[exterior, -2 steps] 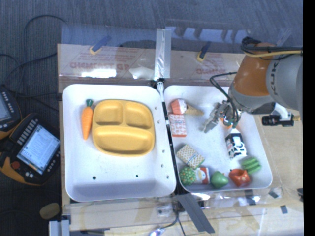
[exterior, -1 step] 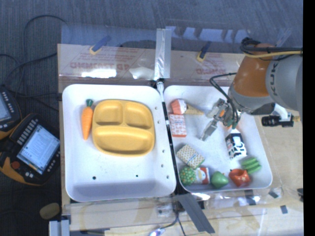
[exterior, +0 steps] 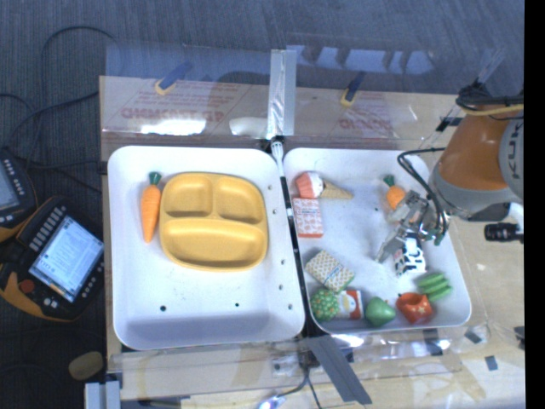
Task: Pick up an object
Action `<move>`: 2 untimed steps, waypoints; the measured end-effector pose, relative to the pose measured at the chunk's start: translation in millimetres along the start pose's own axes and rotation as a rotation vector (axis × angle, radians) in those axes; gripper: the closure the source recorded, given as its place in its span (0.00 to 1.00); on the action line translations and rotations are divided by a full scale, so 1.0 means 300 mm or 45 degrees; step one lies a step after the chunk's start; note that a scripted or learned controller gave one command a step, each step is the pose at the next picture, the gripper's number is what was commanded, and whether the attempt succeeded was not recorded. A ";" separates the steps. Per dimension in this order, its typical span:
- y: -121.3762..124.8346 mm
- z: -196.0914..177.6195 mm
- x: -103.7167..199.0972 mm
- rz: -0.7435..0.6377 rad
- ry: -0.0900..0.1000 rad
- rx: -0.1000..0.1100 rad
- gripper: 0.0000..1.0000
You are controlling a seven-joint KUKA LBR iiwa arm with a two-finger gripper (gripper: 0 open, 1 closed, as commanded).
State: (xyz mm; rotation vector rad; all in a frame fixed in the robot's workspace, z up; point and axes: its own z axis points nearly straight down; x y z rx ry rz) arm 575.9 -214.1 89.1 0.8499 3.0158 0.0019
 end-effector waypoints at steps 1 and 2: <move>0.183 0.007 -0.189 0.107 0.000 0.003 0.00; 0.183 -0.027 -0.191 0.104 -0.005 0.008 1.00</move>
